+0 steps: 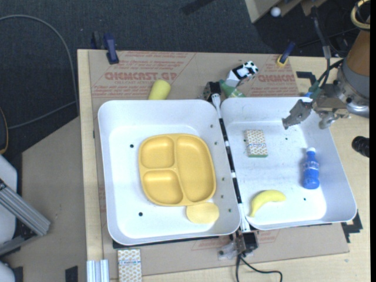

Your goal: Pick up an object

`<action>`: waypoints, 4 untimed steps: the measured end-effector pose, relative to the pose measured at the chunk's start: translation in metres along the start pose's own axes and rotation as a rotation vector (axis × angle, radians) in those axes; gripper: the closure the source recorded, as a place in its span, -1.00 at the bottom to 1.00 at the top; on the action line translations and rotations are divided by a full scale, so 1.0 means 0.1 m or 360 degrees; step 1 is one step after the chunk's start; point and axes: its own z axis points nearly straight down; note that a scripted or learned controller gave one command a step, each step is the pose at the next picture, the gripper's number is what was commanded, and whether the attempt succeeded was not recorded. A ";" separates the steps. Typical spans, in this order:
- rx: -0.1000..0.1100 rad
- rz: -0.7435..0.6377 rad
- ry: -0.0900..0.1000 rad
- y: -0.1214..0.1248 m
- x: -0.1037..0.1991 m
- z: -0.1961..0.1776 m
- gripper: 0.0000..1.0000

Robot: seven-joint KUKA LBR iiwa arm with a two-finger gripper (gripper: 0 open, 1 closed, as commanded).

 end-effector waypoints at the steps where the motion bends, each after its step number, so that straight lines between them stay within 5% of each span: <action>1: -0.0002 0.0001 -0.0004 0.38 -0.96 0.85 -1.00; 2: 0.0002 -0.0008 0.0014 0.28 -0.89 1.92 -1.00; 4: -0.0001 -0.0006 0.0011 -0.30 -0.91 1.91 -1.00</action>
